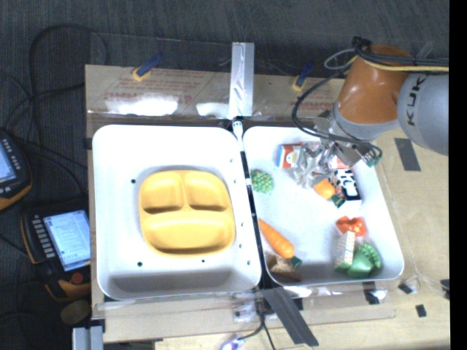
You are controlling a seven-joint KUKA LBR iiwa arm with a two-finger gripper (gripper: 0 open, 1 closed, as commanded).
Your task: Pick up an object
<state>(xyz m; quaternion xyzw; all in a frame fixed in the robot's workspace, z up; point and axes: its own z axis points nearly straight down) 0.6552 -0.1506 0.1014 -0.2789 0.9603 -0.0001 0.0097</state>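
Observation:
My gripper point(318, 163) hangs low over the back of the right bin point(387, 217), under the orange wrist band. It sits among a red and white packet point(290, 154) on its left and an orange piece point(325, 189) with a black and white item point(348, 184) just in front of it. A green knobbly ball point(262, 182) lies near the bin's left wall. A carrot point(278, 240) lies near the front left, with a brown item point(283, 265) beside it. A red block point(350, 226), a pale stick point(343, 250) and a green toy point(363, 259) cluster at the front right.
The left bin point(109, 195) holds a yellow divided plate point(187, 211). A metal divider point(241, 79) stands behind the seam between the bins. Cables loop around the arm's wrist point(321, 100). Handheld devices point(62, 239) lie off the bench at the left.

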